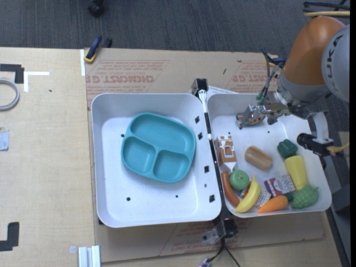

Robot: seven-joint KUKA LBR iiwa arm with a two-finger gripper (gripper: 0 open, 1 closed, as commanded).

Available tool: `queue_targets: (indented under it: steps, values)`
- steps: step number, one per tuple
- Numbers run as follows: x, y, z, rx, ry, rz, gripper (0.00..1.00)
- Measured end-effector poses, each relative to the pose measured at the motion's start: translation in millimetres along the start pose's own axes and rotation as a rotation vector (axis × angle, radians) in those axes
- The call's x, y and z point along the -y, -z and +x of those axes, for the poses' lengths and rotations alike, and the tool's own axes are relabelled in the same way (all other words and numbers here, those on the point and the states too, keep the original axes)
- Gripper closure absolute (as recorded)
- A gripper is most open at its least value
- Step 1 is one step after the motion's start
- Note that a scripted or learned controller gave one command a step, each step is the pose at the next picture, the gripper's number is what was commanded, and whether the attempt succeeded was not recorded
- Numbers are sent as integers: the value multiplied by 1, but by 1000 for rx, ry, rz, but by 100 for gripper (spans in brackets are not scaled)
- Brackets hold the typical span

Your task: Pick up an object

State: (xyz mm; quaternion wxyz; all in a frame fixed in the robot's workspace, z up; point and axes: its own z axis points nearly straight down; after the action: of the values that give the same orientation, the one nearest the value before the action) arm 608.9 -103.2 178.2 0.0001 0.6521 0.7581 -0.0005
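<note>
The tool (253,117) hangs over the far part of the right bin (222,105), above bare floor. Whether it is wide or narrow I cannot tell; it reads as a small dark cluster, and nothing is seen between its tips.

The pickable things lie nearer the camera than the tool, all in the right bin: a bread roll (258,157) closest to it, then a green pepper (287,147), corn (296,171), a green apple (240,179), a banana (248,197), two carrots (273,204), a bumpy green piece (304,197), a small packet (280,184) and a carton (225,151).

Risks, as I judge them: descending from here would likely close on nothing, since no item sits under the tool. Further toward the camera the toys touch each other, so a grasp could catch two or nudge one aside. Rounded plastic may slip.

The left bin (105,166) holds a teal tray (158,147), well apart from the tool.

Readable writing: mirrored red print on the cardboard (128,77) on the tabletop, seemingly "CHEMGAST GR"; and "UKA" letters on the arm (334,54).
</note>
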Motion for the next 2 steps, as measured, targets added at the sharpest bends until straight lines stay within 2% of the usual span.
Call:
queue_targets:
  steps: [1,2]
  values:
    - [50,14,103,-1,-277,1,0]
    - [91,14,113,-1,-242,2,0]
